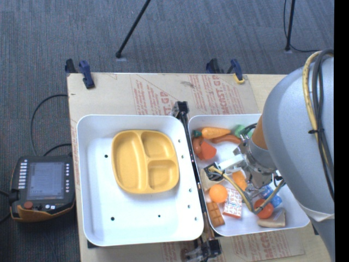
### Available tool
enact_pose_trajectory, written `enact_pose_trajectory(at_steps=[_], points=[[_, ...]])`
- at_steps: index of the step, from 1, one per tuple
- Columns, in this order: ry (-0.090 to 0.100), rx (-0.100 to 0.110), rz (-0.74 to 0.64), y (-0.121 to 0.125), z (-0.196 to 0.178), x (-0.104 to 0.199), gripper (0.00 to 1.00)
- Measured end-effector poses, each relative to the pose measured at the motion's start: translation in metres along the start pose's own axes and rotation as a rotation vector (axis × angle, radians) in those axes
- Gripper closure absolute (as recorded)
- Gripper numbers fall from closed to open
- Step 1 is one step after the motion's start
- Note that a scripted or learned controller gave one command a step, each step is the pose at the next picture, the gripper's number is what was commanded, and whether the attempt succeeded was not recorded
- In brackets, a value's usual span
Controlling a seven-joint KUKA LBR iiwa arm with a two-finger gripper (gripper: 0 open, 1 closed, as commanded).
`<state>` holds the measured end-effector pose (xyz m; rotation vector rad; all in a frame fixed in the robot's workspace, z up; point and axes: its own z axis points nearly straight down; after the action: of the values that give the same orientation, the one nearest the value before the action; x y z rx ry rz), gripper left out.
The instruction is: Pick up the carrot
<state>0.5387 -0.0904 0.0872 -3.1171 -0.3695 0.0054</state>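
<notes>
We are in the approach: the orange plastic carrot [215,132] lies at the right white bin's [297,218] far edge, while our gripper [254,191] hovers nearer, jaw state indiscernible. Next, reposition over it.

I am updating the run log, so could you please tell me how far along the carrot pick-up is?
Done: the arm has reached into the right bin, its claw low among the toy food. In hand: nothing that I can confirm; the wrist hides the tips. Left: the carrot lies at the bin's far edge, apart from the claw, so grasping and lifting it remain. The yellow tray sits in the left bin.
</notes>
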Motion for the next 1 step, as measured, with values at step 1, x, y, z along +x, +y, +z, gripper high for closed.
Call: enact_pose_trajectory(at_steps=[1], points=[[-0.001, 0.001, -0.123, -0.0213, 0.0006, -0.0609, 0.0]])
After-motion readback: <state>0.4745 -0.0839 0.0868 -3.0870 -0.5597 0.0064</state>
